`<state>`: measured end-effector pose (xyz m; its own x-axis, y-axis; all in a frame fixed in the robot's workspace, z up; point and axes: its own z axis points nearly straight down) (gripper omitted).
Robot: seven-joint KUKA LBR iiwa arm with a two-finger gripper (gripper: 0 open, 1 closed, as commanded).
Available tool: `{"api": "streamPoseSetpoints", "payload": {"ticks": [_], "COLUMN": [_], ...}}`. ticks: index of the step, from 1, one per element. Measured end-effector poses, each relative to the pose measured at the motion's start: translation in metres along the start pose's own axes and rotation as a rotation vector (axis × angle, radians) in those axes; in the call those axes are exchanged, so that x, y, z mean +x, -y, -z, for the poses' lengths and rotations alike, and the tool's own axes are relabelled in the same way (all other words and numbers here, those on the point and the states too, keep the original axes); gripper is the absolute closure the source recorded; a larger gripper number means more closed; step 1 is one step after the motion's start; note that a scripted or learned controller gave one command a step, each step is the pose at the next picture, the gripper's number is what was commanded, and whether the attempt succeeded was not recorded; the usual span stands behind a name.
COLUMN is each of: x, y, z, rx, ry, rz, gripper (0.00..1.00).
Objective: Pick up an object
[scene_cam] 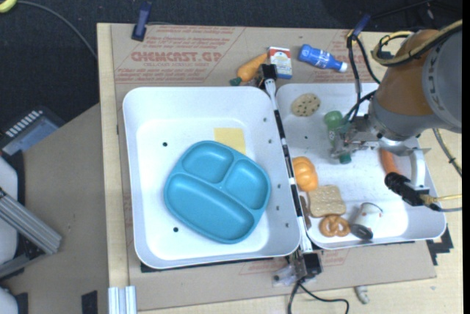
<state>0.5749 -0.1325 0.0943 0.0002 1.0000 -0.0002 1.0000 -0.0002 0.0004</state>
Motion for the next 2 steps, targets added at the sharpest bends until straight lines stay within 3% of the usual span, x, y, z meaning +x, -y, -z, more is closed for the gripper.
{"api": "streamPoseSetpoints", "payload": {"ticks": [1,2], "x": [0.000,0.030], "y": [0.000,0.023], "z": [0.010,0.077], "rx": [-0.002,-0.001], "ry": [0.000,0.000], "rz": [0.000,0.001], "gripper": [1.00,1.00]}}
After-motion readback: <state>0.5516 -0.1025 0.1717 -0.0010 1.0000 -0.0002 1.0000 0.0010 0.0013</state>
